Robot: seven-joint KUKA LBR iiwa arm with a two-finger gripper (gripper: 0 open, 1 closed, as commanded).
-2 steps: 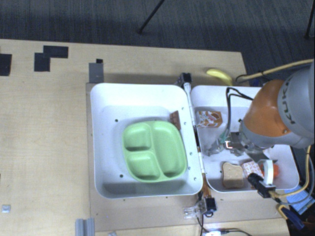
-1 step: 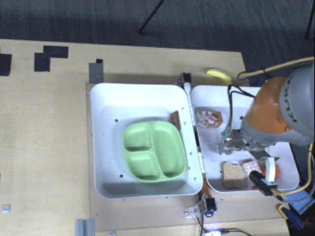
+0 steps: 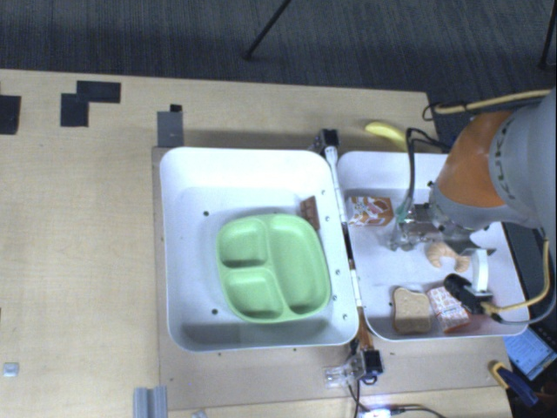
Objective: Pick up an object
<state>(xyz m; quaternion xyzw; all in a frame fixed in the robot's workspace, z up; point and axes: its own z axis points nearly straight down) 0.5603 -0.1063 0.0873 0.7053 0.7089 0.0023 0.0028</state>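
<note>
Objects for picking are all sitting in the right bin (image 3: pixel 383 168): an orange-and-white snack packet (image 3: pixel 369 209) near the bin's left wall, a pale roll-like item (image 3: pixel 442 254) mid-bin, a slice of toast (image 3: pixel 412 310) at the near edge, and a small red-and-white box (image 3: pixel 446 306) lying just beside the toast on its right. None is looking lifted.

Arm (image 3: pixel 513 168) is reaching in from the right, orange band (image 3: pixel 470 165) showing above the wrist. Gripper (image 3: pixel 406 233) is hanging low over the middle of the right bin, between the snack packet and the roll, close to both. Nothing is showing between the jaws; whether they are open or closed, I cannot tell, since the wrist and glare are blurring that spot.

Left bin (image 3: pixel 187 233) is holding a green divided tray (image 3: pixel 272 267), sitting roughly centred, three compartments facing up. A small brown item (image 3: pixel 308 209) is leaning at the tray's far right corner against the bin wall.

A yellow banana-shaped thing (image 3: pixel 385 131) is lying on the bench just beyond the right bin's far edge. Cables (image 3: pixel 487 303) are trailing over the right bin's near right corner.
</note>
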